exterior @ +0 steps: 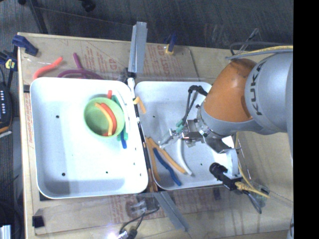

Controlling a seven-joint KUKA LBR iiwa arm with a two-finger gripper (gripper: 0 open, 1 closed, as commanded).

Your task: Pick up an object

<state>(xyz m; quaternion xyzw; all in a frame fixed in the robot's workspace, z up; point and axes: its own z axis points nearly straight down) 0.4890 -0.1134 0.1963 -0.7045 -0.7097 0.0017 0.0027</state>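
the arm (249, 96) is reaching over the right bin (164, 91), and the gripper (175, 133) is hanging low near that bin's middle; whether it is open, closed or holding anything i cannot tell from here.

the likeliest things to pick are lying in the right bin, toward its near-left corner, just beside the gripper: a blue strip (167, 167), a yellow strip (174, 161) crossing beside it, and an orange strip (151, 153) along the bin's left wall. a small orange piece (139, 105) is sitting at the right bin's far-left rim. these are looking thin, light and probably bendy, so a pinch across the narrow width near the middle would suit; taken at an end they may droop or slide out. lying flat on smooth plastic, they may also skid away.

count: two white bins, three long strips in the right bin plus one small piece. left of the right bin, the left bin (60, 153) is holding one green bowl (99, 117) with a few coloured strips in and around it.
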